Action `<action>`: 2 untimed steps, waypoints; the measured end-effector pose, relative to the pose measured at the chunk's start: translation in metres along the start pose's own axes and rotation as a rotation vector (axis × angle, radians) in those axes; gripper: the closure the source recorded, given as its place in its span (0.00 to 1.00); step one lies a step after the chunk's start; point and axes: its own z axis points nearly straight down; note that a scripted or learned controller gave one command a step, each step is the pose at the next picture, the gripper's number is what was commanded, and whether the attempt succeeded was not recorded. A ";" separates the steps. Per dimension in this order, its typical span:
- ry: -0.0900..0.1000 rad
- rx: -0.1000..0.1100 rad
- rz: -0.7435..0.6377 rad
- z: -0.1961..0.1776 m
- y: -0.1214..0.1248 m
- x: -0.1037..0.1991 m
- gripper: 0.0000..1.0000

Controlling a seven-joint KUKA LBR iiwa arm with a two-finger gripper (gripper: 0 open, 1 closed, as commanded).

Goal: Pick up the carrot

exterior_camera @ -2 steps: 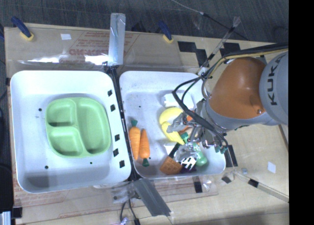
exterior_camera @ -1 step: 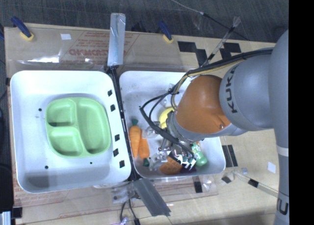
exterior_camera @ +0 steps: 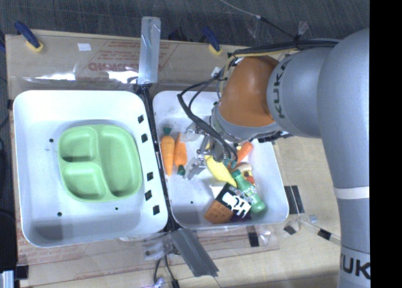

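Carrot (exterior_camera: pixel 168 153) — smooth tapered orange — beside gripper (exterior_camera: pixel 205 155).

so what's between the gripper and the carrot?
Camera view: a strip of bare white bin floor separates the gripper from the carrot. A small green piece sits just below that gap.

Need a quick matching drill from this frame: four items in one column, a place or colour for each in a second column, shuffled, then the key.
Things:
1. green divided plate
2. carrots
3. banana
4. claw

Places or colours:
A. yellow, in the right bin beneath the arm's wrist
B. in the left bin
C. orange, by the right bin's left wall
D. over the right bin, between the carrots and the banana

Pairs: 1-B, 2-C, 3-A, 4-D
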 end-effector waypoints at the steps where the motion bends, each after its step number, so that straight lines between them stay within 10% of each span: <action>1: 0.028 0.003 0.279 0.009 -0.008 0.046 0.00; 2: 0.025 0.008 0.583 0.010 0.009 0.003 0.00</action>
